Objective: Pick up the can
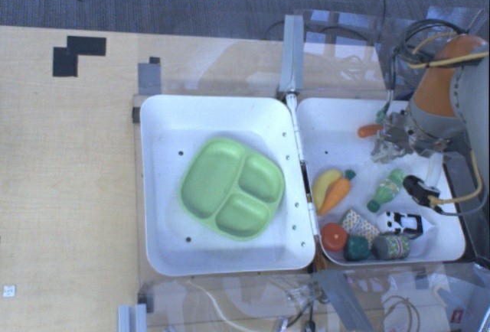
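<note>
While can (393, 246) lies on its side at right bin (329, 118) near edge, nothing holds it. Left of that bin: green divided tray (232, 187), smooth moulded plastic, three compartments, in left bin (157, 170). Inside right bin, left of can: banana (325, 183), carrot (336, 194), red tomato (334, 235), dark green lump (357, 248), all toy-like. Above can: green bottle (386, 189). Can likely light, rigid, slick, prone to roll; grip across cylinder mid-body. Gripper (391, 141) hovers near bin's far side, well apart from can; finger spread unreadable.
</note>
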`<state>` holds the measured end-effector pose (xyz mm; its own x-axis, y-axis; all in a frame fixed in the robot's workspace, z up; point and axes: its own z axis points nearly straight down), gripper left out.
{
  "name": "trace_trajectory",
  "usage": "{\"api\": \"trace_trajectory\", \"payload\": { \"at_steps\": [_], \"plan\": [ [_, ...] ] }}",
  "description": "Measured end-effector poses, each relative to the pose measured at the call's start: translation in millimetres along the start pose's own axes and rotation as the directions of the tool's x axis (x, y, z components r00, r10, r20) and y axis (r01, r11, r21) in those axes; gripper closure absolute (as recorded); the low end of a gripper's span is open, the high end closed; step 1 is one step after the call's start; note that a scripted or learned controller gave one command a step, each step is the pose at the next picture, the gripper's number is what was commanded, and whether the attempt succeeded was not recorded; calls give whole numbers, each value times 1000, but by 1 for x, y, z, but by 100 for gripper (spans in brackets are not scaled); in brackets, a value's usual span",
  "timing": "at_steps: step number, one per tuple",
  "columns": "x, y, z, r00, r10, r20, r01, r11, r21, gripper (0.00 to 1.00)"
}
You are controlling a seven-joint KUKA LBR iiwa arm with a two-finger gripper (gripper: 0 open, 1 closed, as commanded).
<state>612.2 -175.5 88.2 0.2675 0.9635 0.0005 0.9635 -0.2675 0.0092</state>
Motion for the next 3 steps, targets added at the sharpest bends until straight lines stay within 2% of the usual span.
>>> {"api": "trace_trajectory", "payload": {
  "at_steps": [1,2,3],
  "plan": [
    [-1,0,0,1000,0,1,0,1000,1,0],
    [13,19,0,989,-148,0,148,989,1,0],
    [15,-26,0,956,294,0,-294,956,2,0]
  ]
}}
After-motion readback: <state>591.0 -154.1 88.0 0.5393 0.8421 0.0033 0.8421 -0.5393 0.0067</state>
